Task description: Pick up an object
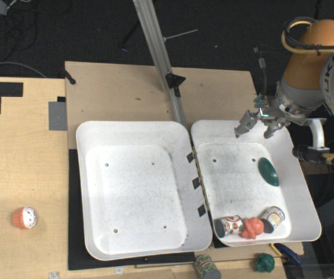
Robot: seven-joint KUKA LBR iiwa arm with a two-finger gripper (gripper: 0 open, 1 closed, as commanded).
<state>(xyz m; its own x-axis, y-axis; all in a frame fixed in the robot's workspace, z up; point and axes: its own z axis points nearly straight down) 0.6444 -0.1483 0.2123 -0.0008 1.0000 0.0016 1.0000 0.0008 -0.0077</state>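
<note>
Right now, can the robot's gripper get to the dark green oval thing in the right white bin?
Probably yes. The gripper hangs above the bin's far edge, and the dark green oval thing lies alone on the bin floor, with nothing between them.

No legible text; labels on the 2 cans [229, 226] prob. too small to read.

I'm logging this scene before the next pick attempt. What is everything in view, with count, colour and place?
Bins: two, white, side by side on the bench.
Oval object: one, dark green, right bin, near its right wall.
Cans: two, labelled red and white, right bin's near edge.
Lumpy toy: one, red-orange, between the cans.
Round toy: one, orange and white, on the wooden surface at left.
Small can: one, dark, on the bench's near edge.
Green lump: one, near edge.
Gripper: one, grey, open, above the right bin's far edge.
</note>
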